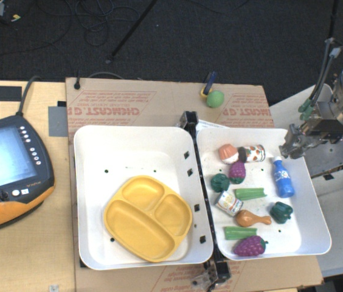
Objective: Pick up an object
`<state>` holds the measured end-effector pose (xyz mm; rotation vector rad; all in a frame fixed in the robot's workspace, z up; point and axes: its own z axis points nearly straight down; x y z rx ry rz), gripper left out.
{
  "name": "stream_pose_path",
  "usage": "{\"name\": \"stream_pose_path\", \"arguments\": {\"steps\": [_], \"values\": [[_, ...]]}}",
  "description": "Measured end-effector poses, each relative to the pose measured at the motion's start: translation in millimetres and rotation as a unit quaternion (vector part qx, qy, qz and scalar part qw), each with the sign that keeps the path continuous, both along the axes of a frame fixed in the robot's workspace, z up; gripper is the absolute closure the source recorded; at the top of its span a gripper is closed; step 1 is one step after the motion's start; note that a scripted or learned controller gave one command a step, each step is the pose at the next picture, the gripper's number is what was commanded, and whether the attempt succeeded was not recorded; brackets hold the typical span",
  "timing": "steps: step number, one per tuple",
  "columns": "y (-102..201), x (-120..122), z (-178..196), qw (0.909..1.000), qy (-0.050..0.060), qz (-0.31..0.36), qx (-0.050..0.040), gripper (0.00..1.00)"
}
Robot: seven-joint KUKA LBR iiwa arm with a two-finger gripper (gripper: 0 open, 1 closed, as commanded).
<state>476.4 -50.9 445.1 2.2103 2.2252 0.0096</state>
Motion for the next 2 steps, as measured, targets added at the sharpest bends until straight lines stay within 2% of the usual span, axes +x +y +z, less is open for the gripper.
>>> {"name": "stream_pose_path", "arguments": {"steps": [1, 2], "values": [[64, -2, -129, 0.9999, 0.011, -0.001, 0.0002, 1.0], [123, 0, -58, 1.0, 0.002, 0.0, 0.0007, 1.0]]}}
